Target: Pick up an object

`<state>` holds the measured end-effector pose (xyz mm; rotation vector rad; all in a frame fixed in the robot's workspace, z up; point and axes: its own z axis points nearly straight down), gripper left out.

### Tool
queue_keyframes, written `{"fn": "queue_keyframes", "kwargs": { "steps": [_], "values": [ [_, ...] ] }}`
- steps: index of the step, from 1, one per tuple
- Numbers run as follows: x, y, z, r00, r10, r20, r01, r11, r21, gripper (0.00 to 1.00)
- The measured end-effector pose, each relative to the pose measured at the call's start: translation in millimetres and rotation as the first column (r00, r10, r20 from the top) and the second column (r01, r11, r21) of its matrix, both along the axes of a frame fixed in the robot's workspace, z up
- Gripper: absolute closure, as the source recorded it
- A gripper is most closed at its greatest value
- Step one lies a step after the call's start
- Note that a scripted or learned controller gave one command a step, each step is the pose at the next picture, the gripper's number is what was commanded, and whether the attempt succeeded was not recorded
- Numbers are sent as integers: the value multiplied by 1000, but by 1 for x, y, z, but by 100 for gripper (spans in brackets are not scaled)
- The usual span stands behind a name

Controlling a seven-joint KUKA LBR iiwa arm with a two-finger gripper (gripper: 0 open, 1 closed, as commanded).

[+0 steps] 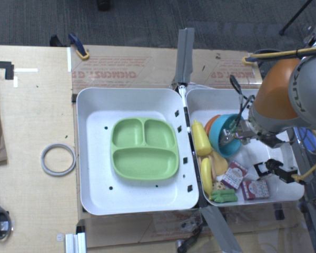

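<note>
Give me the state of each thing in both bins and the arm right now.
Green tray: flat, upright, alone in left bin.
Blue bowl: tilted on its side in right bin.
Yellow bananas: lying along the divider.
Snack packets: lying flat.
Pincer: at the bowl; grip unclear.

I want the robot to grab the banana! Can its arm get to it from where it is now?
Probably yes. The banana lies uncovered along the left wall of the right bin, and the gripper hangs over that same bin near a blue bowl. The wall and neighbouring packets leave little room, though.
</note>
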<state>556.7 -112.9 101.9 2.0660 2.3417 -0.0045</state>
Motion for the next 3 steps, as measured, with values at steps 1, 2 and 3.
{"fn": "queue_keyframes", "kwargs": {
  "steps": [1, 2, 3],
  "values": [
    [1, -2, 11, 1000, -5, 5, 5, 1000, -2, 100],
    [-11, -47, 2, 1000, 28, -2, -28, 1000, 12, 100],
    [-14, -47, -2, 1000, 28, -12, -27, 1000, 15, 0]
  ]
}}
